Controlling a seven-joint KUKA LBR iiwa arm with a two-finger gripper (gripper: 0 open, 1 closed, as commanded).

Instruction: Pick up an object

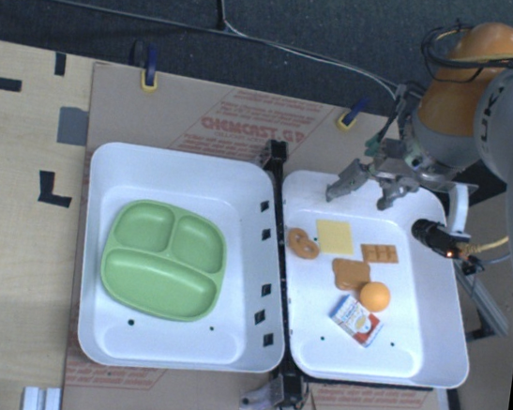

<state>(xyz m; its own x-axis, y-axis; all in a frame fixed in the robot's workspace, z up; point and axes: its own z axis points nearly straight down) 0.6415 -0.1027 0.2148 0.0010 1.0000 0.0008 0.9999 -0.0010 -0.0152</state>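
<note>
My gripper (365, 192) hangs open over the back of the right bin (433, 366), its two grey fingers spread apart with nothing between them. Below it lie several toy food items: a yellow cheese slice (334, 236), a brown pretzel (303, 244), a brown cracker (379, 255), a tan toast piece (351, 275), an orange (375, 296) and a small red, white and blue carton (356, 319). The cheese slice is the nearest item, just in front of the fingers.
The left bin (126, 328) holds a green divided plate (165, 258). A black divider (274, 249) runs between the bins. Yellow clamps (148, 78) (348, 119) pin the cardboard at the back. A black fitting with a red light (436, 238) sits at the right bin's right rim.
</note>
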